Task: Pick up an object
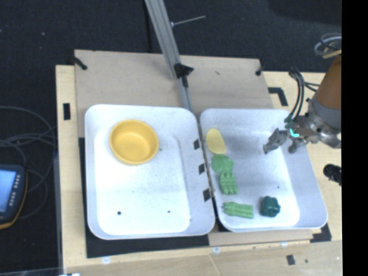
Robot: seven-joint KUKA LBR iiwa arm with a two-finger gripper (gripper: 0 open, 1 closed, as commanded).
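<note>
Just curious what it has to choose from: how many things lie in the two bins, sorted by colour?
Yellow: 2, the bowl and a pale yellow piece
Green: 3, two bumpy pieces and a long one
Dark teal: 1, a small lump
Total: 6

robot lab — bench (144,76), white bins (98,154), cables (23,137)

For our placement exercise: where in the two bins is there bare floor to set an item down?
Left bin: everything below and right of the yellow bowl. Right bin: the middle, between the green pieces and the right wall. Crowded: its left edge and bottom.
</note>
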